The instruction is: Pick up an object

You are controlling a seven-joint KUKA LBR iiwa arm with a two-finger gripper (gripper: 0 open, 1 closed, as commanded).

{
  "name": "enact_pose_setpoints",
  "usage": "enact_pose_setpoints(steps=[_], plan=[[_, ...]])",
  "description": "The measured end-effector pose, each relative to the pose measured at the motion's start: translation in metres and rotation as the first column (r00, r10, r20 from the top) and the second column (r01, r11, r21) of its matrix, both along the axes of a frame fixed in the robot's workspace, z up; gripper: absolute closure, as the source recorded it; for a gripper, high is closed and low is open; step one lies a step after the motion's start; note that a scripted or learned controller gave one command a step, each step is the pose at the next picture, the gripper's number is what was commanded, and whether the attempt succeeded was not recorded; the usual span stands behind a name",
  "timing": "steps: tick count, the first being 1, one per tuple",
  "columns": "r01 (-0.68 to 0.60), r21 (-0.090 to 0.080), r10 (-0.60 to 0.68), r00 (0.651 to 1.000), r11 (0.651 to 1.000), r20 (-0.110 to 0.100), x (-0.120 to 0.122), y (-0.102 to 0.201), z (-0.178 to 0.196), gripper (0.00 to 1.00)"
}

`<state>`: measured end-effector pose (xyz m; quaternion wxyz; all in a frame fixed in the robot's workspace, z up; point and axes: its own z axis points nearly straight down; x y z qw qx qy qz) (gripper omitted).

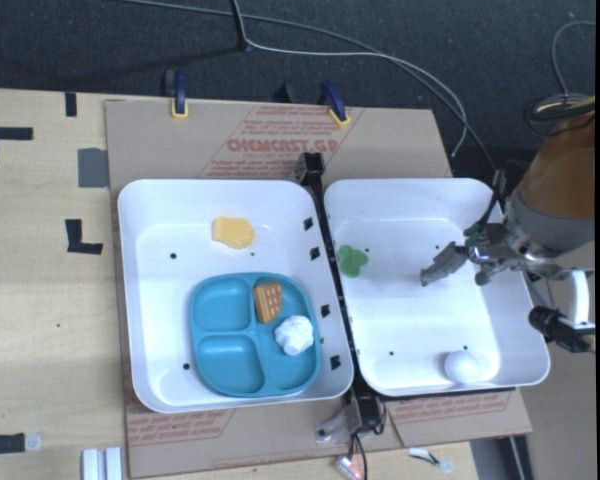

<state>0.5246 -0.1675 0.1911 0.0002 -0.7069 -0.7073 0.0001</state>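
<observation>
The pincer [458, 264] hangs over the right bin [410, 193] near its right edge, fingers spread wide, holding nothing. This bin holds two things: one green lump [352, 260] at its left edge and one white ball [464, 366] near its front edge; both are roundish, with no clear long axis.

The left bin [145, 203] carries one blue tray [220, 353], one yellow piece [233, 232], one waffle-like piece [268, 300] and one white lump [294, 335].

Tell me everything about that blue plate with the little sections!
The blue plastic divided tray is a rounded square with three compartments, lying flat in the left white bin, toward its near side. Its right-hand compartment holds a tan waffle-like biscuit and a white crumpled lump. The two left-hand compartments look bare. A yellow piece lies apart on the bin floor behind it.
</observation>
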Motion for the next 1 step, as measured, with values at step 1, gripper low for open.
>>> enact_pose_setpoints(steps=[1], plan=[[-0.006, 0.000, 0.006, 1.000, 1.000, 0.007, 0.0553, 0.0574, 0.0755, 0.00]])
